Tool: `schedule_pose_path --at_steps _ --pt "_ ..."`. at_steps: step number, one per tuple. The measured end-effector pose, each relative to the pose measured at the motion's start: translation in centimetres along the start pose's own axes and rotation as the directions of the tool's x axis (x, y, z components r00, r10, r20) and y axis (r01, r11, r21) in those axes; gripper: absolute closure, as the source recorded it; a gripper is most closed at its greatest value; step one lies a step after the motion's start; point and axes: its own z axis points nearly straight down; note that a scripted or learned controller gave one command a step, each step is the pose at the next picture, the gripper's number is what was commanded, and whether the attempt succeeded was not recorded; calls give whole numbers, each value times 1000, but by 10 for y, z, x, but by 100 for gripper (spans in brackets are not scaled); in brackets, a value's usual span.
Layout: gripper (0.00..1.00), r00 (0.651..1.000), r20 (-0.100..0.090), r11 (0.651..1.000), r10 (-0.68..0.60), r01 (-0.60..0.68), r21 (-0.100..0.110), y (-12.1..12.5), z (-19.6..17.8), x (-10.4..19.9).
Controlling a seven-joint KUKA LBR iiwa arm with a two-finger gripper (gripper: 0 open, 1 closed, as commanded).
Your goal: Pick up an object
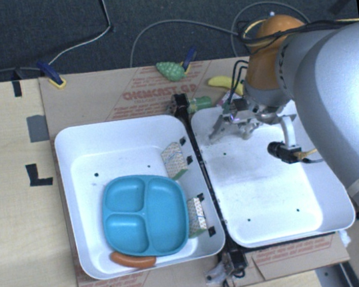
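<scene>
Below me, the tabletop [16, 219] is showing pale wood with black tape marks on it, and a sheet of brown cardboard [91, 96] is lying under the two white bins; beyond the far edge a dark carpet is running across the top, with thin cables trailing over it. My hand [230, 124] is hanging over the far left corner of the right bin [279, 218], close to the divider where the two bins are touching, and I cannot tell how it is set, because the metal parts are blurring together there. My own grey arm is covering the right side of that bin and its far rim, so whatever is lying under it is staying hidden from me. In the left bin [79, 189], a blue divided plate [145, 214] is sitting toward the near right, an orange sausage-shaped piece [133, 259] is touching its near edge, and two small patterned packets are tucking against the plate's right side, hard to make out. A green object [171, 70] and a yellow one [224, 82] are lying on the cardboard behind the bins. Most of the right bin's floor near me is lying bare white
</scene>
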Motion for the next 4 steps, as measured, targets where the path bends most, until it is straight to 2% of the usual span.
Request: schedule_pose_path --at_steps 1,2,4 --pt "0 1000 2 1000 1 -1 2 -9 0 14" --pt "0 1000 0 1000 0 0 2 3 0 11" --pt "0 1000 1 1000 1 -1 3 3 0 12"
